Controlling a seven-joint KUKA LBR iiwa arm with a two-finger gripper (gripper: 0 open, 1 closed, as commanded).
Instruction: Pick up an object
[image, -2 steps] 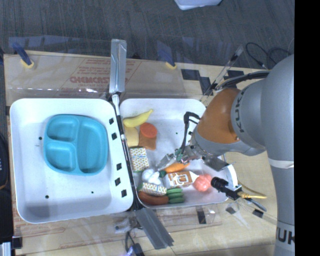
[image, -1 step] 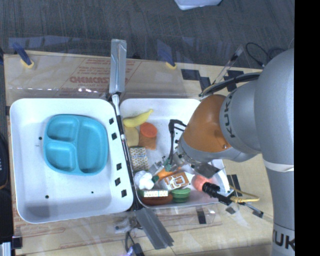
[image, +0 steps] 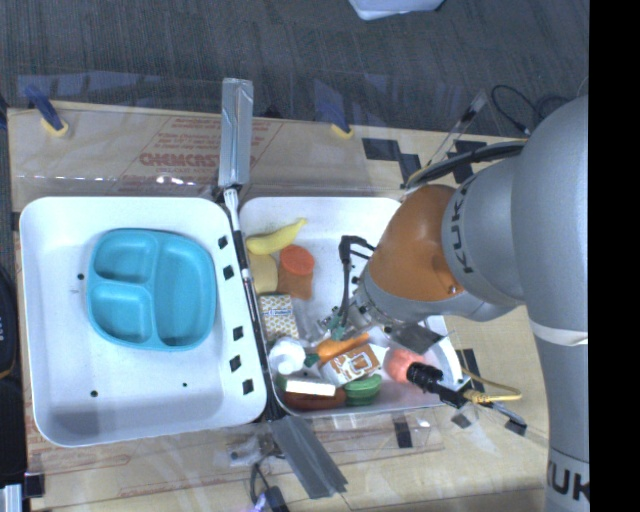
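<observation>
In the camera view, the arm is reaching in over the right bin, and the gripper is hovering low above the crowded near half of that bin; the wrist is hiding most of it, so whether it is spread or pressed together cannot be told, and nothing is showing as held. Just beside and below it a carrot is lying slantwise on top of the pile, and it is looking like the likeliest thing to take. It is probably a light, stiff plastic toy with a smooth, tapering skin, so it is likely asking for a pinch across the thick middle, not at the narrow tip, where it could slide out. A pink ball is sitting close to its right and a packet to its left, so the neighbours are leaving little room. Farther back, a banana and an orange-topped cup are resting apart from the pile. In the left bin a blue plate is lying flat, and both bins are sitting side by side on the tabletop.
</observation>
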